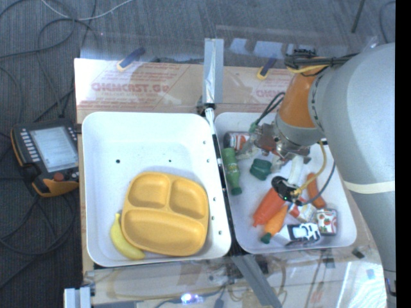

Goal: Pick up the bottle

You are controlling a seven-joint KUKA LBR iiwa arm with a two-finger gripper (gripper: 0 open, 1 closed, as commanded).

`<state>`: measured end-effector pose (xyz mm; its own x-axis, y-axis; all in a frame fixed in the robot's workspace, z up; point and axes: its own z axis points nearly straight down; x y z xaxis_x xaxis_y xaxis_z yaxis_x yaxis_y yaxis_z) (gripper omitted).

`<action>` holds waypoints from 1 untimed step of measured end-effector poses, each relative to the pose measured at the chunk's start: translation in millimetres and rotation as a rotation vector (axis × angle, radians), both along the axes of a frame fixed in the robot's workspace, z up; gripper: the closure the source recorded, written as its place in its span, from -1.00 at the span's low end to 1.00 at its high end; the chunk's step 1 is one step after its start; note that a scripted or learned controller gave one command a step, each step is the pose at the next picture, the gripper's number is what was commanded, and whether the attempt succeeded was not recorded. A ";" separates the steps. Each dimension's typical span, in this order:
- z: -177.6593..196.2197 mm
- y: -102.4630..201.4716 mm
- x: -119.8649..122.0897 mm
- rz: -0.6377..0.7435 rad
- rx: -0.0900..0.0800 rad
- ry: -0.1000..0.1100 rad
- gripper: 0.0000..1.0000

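The bottle (pixel 230 166) is dark green and lies lengthwise against the left wall of the right bin (pixel 347 236). My gripper (pixel 275 147) hangs low over the back of that bin, under the orange band of the wrist. It is to the right of the bottle and a little behind it, roughly a hand's width away. The wrist body hides the tips. A small green block (pixel 260 169) sits between the gripper and the bottle.
A red and white can (pixel 239 140) lies behind the bottle. Orange carrots (pixel 271 212), a black item (pixel 282 188) and small printed boxes (pixel 313 227) crowd the right bin's front. The left bin (pixel 115 140) holds a yellow divided plate (pixel 167 212) and a banana (pixel 122 239).
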<state>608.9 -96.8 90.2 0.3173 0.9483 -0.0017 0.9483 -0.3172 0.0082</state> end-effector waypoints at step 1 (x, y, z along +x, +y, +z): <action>11.3 -0.5 2.0 0.001 -0.003 -0.007 1.00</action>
<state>611.0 -97.3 101.6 0.3162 0.9487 -0.0023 0.9486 -0.3161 0.0155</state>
